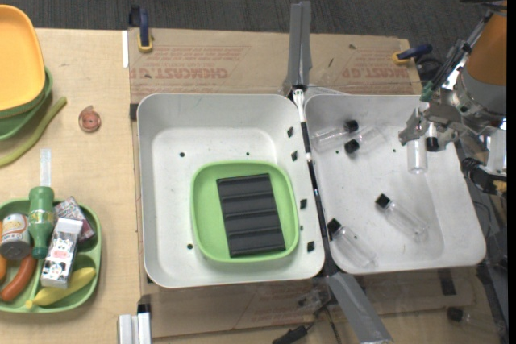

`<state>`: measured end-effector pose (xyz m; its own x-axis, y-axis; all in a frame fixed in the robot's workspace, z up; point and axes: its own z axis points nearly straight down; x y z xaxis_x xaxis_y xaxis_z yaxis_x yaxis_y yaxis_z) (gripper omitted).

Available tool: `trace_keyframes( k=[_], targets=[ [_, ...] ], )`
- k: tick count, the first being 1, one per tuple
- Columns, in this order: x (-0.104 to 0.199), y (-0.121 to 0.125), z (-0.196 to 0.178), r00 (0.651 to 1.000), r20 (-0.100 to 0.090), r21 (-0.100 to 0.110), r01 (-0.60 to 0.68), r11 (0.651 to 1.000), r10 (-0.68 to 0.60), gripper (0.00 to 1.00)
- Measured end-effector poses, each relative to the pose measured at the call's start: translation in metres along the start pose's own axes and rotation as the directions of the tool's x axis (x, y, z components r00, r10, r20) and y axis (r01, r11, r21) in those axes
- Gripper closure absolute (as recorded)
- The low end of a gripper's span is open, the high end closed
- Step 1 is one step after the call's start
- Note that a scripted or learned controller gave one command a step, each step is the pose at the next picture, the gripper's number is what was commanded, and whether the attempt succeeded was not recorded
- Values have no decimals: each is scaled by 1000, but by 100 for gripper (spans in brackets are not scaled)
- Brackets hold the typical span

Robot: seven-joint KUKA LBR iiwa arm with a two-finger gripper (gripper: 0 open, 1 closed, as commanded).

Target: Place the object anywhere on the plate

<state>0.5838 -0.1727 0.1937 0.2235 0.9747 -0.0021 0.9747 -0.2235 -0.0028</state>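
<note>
**Camera view: clear vial at the gripper's tip, plate well off in the other bin**

The gripper (421, 137) sits over the upper right part of the right bin (455, 254), with the arm coming in from the right. A clear vial (416, 162) shows directly below its tip, the upper end touching or overlapping the gripper's metalwork. The vial's long axis runs roughly up and down in the picture. Its clear wall blends into the white bin floor, so the view does not settle whether the gripper is clamped on the vial or merely above it. It also cannot be told whether the vial is lifted or resting on the floor.

The green plate (201, 209) lies in the left bin (161, 165), well apart from the gripper and across the divider between the 2 bins. A black ridged block (251, 213) covers most of the plate's middle, leaving bare green only as a band around it.

At least 3 other clear vials lie loose in the right bin: 1 near the top left (330, 138), 1 with a black cap near the middle (401, 215) and 1 at the lower left (352, 244).

The coming move likely turns on that leftward gap: if the vial is held, it must travel left over the divider and come down on the plate or the block.
</note>
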Motion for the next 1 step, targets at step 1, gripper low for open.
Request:
trace_keyframes(
  k=[1],
  targets=[
    [0,0,0,1000,0,-1,0,1000,0,0]
  ],
)
